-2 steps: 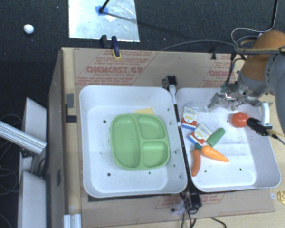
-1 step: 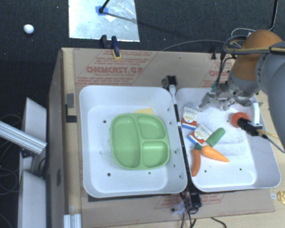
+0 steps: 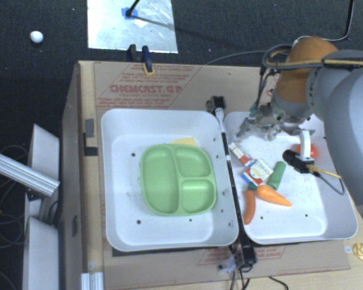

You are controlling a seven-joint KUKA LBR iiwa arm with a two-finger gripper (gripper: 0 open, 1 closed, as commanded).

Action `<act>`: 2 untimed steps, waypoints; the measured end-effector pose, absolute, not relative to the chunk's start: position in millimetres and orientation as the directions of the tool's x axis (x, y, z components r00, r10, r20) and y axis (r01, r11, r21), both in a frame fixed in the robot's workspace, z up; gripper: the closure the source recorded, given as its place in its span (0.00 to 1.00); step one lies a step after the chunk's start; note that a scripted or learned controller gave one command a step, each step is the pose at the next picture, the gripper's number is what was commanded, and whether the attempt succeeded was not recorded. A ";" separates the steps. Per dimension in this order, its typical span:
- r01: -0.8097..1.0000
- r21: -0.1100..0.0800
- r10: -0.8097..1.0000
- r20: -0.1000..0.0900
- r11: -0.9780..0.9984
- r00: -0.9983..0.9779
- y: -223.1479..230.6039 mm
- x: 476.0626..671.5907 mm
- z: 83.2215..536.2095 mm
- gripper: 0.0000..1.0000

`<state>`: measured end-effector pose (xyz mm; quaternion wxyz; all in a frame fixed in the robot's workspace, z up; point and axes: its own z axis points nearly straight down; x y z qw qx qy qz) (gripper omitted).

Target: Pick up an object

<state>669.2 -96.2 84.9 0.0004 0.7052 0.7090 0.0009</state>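
Note:
My gripper hangs low over the far left corner of the right bin, with nothing visibly held. Just in front of it lies a white tube with red print. Nearer the front are a small white, red and blue packet, a green stick-shaped piece, an orange carrot and a second, slimmer orange carrot. These things lie in a loose cluster on the left half of the right bin.
The left bin holds a green divided plate with a yellow piece poking out behind it. A black divider runs between the bins. The arm's grey body looms over the right bin's right side.

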 end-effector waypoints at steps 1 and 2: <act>1.000 0.005 1.000 -0.003 0.001 -0.001 -186.8 616.2 182.1 0.00; 1.000 -0.001 1.000 0.001 0.004 -0.004 -169.8 667.8 82.5 0.00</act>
